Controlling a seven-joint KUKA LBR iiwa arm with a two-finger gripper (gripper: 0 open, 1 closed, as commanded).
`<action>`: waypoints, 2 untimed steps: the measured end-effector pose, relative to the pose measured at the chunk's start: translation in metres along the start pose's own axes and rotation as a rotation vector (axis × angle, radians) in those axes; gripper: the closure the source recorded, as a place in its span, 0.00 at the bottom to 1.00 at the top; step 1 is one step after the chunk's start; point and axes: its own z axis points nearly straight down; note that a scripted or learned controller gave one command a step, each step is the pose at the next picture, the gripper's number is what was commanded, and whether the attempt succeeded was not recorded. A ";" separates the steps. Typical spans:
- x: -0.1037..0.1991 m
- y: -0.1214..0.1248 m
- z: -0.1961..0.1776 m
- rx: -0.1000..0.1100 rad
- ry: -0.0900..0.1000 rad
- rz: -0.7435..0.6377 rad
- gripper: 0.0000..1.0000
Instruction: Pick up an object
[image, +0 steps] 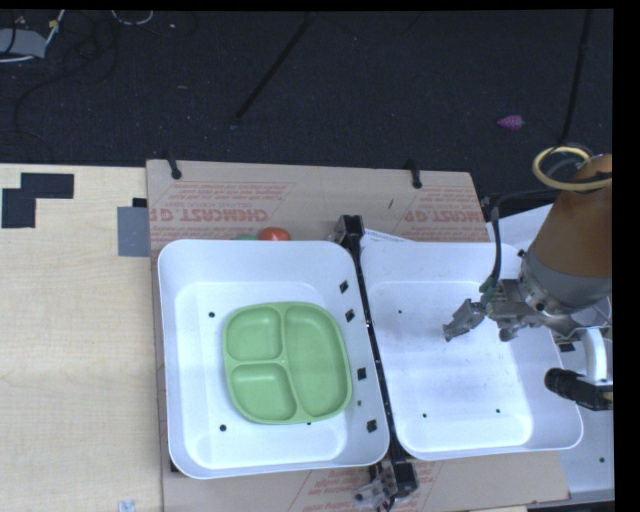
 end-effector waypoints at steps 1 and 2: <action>0.000 -0.009 0.061 0.001 0.001 0.000 0.00; -0.001 -0.008 0.047 -0.003 0.000 0.005 1.00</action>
